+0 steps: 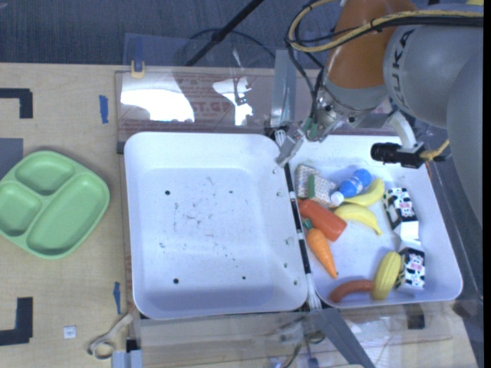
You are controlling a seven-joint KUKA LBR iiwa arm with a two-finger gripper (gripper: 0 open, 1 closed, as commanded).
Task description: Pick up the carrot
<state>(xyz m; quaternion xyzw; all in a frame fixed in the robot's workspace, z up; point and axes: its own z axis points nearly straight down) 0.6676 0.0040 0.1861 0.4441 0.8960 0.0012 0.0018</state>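
Note:
The carrot (pixel 321 252) is orange and tapered. It lies in the right bin (pixel 445 282) close to the divider, with its tip pointing toward the front. A red-orange item (pixel 324 219) touches its thick end. My gripper (pixel 285 142) hangs over the far end of the divider between the two bins, well behind the carrot and apart from it. Nothing is seen held in it.
The right bin also holds two bananas (pixel 362 213), a blue bottle (pixel 353 183), a patterned packet (pixel 310 181), two black-and-white toys (pixel 400 206), a yellow item (pixel 387 273) and a sausage (pixel 351 289). The left bin (pixel 207 221) is beside it. A green divided plate (pixel 50 203) lies far left.

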